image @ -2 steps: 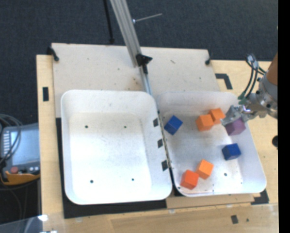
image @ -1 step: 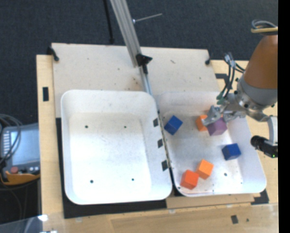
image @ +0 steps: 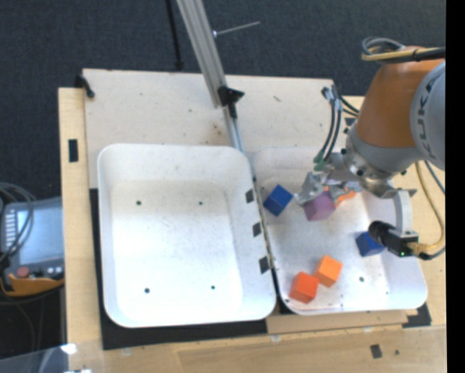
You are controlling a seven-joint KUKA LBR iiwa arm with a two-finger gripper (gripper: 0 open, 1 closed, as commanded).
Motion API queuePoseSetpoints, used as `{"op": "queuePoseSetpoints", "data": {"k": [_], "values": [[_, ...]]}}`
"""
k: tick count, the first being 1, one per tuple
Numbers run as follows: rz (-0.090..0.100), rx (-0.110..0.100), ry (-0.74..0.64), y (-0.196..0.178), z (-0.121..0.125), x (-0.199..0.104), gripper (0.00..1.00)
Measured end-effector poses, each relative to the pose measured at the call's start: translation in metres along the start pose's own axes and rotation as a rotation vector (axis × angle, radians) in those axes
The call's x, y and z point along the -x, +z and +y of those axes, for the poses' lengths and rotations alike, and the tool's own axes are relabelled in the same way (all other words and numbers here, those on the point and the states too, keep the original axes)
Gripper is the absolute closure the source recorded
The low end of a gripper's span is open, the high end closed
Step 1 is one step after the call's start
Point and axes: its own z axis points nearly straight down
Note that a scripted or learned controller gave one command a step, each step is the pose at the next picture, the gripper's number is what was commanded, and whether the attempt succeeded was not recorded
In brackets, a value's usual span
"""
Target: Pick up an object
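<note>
While the gripper (image: 319,195) hangs over the right bin (image: 396,295), a purple block (image: 319,206) sits between its fingers, held near the bin's upper middle. Two blue cubes (image: 277,200) and two orange cubes (image: 304,287) lie around it.

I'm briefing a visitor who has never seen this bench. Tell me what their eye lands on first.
The grey arm with its orange band reaches in from the right, its gripper low over the right bin at a purple block. Bright blocks dot that bin: a blue cube near its left wall and two orange cubes toward the front. The left bin is a plain white expanse.
</note>
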Motion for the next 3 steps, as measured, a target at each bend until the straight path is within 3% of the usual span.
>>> {"op": "queuePoseSetpoints", "data": {"k": [2, 3], "values": [[0.0, 0.002, -0.001, -0.019, 0.007, -0.106, 1.0], [-0.001, -0.002, 0.0, -0.004, 0.004, -0.153, 1.0]]}}
